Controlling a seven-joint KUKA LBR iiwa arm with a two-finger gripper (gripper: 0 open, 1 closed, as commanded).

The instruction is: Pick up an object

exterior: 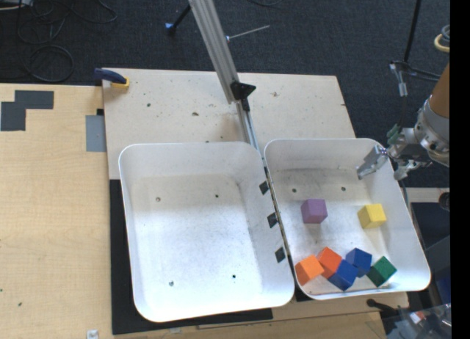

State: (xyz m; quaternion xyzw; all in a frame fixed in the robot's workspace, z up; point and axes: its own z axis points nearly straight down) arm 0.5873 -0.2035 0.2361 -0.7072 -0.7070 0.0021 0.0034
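Your blocks sit in the right bin (pixel 411 209): purple (pixel 314 210) mid-bin, yellow (pixel 372 216) beside it, two orange (pixel 320 264), two blue (pixel 351 267) and green (pixel 382 271) clustered at the near wall. Your gripper (pixel 383 160) hovers over the far right rim, fingers spread, holding nothing.

Right bin (pixel 294 155) far half open; cubes (pixel 344 265) crowd near wall; purple (pixel 314 210), yellow (pixel 372 215) apart.

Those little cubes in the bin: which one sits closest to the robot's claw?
The yellow cube. It lies alone near the right wall, just below the gripper; the purple cube is further left.
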